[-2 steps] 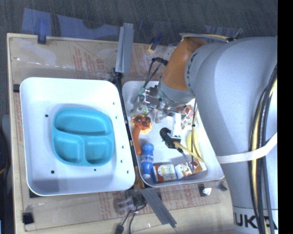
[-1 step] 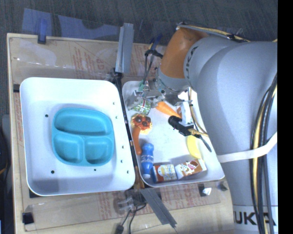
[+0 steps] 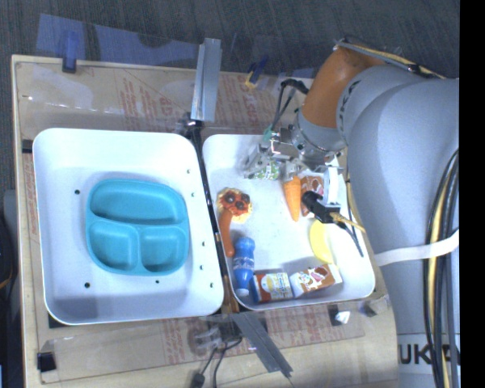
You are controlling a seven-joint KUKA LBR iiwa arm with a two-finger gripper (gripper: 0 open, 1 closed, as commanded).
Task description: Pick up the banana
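The banana (image 3: 321, 243) is a short yellow piece lying by the right wall of the right bin (image 3: 268, 221), partly under a thin black strip. My gripper (image 3: 267, 162) hangs over the back of that bin, up and to the left of the banana and well apart from it. An orange carrot (image 3: 293, 197) lies between the two. The grey arm with its orange band (image 3: 331, 83) covers the bin's back right corner.
The right bin also holds an orange flower toy (image 3: 234, 203), a blue bottle (image 3: 242, 263) and two printed packets (image 3: 297, 282) along the front wall. The left bin (image 3: 56, 160) holds a blue divided tray (image 3: 138, 225). A metal bar (image 3: 204, 79) stands behind the bins.
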